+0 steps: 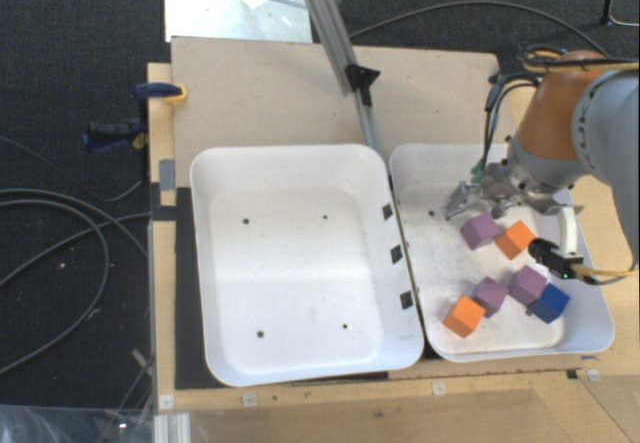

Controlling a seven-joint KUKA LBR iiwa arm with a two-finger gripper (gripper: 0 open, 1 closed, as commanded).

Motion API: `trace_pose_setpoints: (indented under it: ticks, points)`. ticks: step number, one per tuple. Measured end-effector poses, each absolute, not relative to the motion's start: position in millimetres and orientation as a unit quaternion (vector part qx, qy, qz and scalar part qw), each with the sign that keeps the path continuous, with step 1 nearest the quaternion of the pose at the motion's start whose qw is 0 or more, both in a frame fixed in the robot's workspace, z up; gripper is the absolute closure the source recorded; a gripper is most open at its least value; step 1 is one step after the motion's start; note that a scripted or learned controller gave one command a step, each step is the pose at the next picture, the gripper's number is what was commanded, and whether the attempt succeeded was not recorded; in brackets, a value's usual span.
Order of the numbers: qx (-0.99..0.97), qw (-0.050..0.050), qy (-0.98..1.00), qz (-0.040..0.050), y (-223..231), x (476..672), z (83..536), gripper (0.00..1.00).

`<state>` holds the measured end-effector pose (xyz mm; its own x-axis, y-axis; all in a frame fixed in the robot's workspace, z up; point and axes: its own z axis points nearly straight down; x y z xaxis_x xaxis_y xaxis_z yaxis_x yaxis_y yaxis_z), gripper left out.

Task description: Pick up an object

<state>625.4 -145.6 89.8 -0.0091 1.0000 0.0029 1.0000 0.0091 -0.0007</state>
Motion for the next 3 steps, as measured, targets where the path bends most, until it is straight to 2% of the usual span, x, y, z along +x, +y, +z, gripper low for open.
trace_pose_setpoints:
  ticks: [1,2,3]
  points:
    - [-0.707,0.002,-0.707,0.0008,-145,578.7,90,0.00]
    - [-0.706,-0.004,-0.708,-0.0025,-144,579.5,169,0.00]
    - [-0.707,0.002,-0.707,0.0013,-147,569.5,86,0.00]
